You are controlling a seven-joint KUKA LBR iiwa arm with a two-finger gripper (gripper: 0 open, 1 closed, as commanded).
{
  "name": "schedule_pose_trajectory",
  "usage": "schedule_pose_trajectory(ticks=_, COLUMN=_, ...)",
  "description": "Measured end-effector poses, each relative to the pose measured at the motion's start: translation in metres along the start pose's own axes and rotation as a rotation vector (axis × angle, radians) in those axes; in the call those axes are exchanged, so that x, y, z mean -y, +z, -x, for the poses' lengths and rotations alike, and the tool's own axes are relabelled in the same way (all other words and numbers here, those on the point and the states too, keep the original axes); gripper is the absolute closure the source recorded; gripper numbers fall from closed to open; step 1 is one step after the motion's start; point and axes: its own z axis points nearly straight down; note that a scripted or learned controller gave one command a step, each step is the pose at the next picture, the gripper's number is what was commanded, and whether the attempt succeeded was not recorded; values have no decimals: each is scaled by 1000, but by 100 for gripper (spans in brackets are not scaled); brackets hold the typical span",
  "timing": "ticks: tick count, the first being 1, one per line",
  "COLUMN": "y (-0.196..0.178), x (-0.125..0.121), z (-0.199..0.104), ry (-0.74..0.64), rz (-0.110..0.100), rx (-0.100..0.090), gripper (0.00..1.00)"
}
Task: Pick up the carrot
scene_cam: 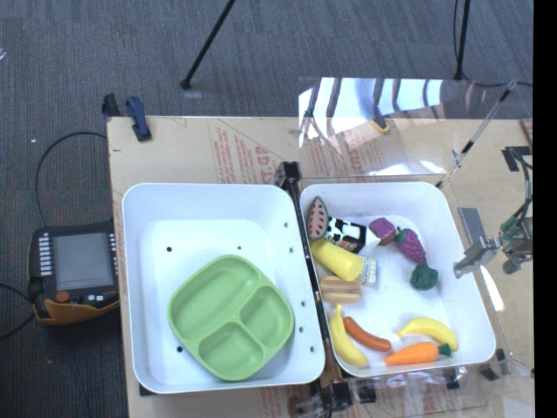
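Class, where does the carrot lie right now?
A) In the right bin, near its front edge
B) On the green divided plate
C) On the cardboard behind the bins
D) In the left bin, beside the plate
A: the carrot lies in the right bin near its front edge, just below a banana.

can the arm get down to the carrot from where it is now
Probably yes. The carrot lies flat near the front edge of the right bin, nothing over it. A banana just behind and the bin wall in front leave tight finger room. The gripper sits beyond the bin's right rim.

Orange carrot (412, 353) flat, right bin's near edge
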Motion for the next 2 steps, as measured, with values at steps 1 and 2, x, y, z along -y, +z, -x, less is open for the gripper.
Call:
schedule_pose_trajectory(ticks=1, y=141, x=4, z=-27, ry=-292, rz=-5, rx=-4, gripper=0)
schedule_pose_trajectory(ticks=2, y=201, x=4, z=-103, ry=-219, rz=-6, rx=-5, gripper=0)
